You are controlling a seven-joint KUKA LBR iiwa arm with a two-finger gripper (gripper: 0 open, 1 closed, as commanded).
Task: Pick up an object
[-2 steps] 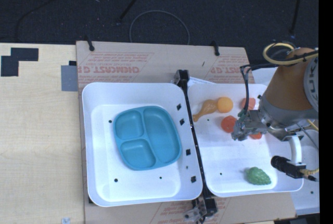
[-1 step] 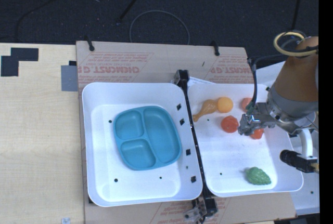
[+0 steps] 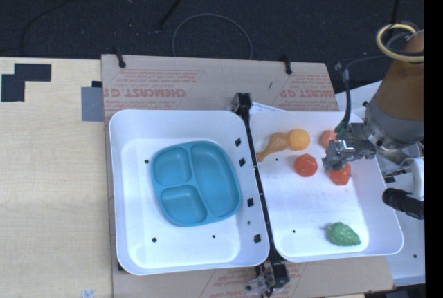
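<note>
My gripper (image 3: 337, 157) hangs low over the right side of the right bin (image 3: 311, 220). Directly beneath and in front of it lies a red object (image 3: 340, 175), partly covered by the gripper. A red tomato-like ball (image 3: 305, 165) sits just left of it. Further back are an orange ball (image 3: 299, 139), a tan drumstick-shaped piece (image 3: 271, 145) and a small orange-red item (image 3: 327, 138) beside the gripper. A green leafy object (image 3: 343, 234) lies near the bin's front right corner.
The left bin (image 3: 131, 234) holds a blue divided plate (image 3: 195, 182). A black divider (image 3: 253, 179) runs between the two bins. The arm's wrist (image 3: 398, 103) looms over the right bin's right rim.
</note>
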